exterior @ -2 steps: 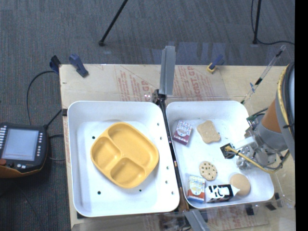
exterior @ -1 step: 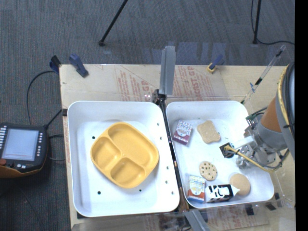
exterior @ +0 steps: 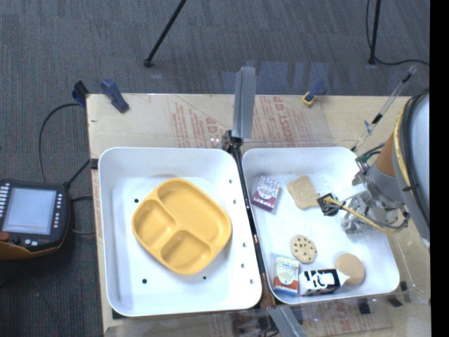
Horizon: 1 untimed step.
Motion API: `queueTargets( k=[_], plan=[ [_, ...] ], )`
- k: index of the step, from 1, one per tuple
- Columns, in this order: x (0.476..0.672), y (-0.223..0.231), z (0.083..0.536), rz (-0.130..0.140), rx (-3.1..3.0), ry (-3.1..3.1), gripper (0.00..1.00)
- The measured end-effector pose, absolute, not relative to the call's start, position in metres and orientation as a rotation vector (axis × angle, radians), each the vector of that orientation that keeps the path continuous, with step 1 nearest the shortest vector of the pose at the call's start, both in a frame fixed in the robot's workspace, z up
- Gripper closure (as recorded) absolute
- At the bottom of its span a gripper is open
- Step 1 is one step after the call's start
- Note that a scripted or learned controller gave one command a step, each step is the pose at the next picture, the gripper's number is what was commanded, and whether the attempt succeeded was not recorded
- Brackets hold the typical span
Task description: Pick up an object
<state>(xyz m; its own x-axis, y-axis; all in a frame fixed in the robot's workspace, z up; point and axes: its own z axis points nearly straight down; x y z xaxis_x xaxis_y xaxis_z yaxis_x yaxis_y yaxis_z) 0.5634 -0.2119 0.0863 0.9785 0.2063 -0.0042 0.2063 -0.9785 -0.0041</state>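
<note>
The right bin [exterior: 365, 161] holds several small items: a maroon packet [exterior: 266, 192], a slice of toast [exterior: 303, 192], a chocolate-chip cookie [exterior: 303, 248], a red and white carton [exterior: 285, 274], a black and white carton [exterior: 323, 280] and a round tan bun [exterior: 350, 269]. My gripper [exterior: 350, 222] hangs low over the right side of this bin, to the right of the toast and above the bun. I see nothing held in it.
The left bin [exterior: 112, 188] holds a yellow divided plate [exterior: 182, 225]. A grey post [exterior: 243, 107] stands behind the seam between the bins. A handheld pendant [exterior: 31, 213] lies on the floor at the left.
</note>
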Motion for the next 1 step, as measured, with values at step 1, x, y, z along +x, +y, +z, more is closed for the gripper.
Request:
queueTargets(
  k=[1],
  plan=[
    [0.5811,-0.2122,0.0879,0.005,-3.122,-0.317,1.00]
  ],
)
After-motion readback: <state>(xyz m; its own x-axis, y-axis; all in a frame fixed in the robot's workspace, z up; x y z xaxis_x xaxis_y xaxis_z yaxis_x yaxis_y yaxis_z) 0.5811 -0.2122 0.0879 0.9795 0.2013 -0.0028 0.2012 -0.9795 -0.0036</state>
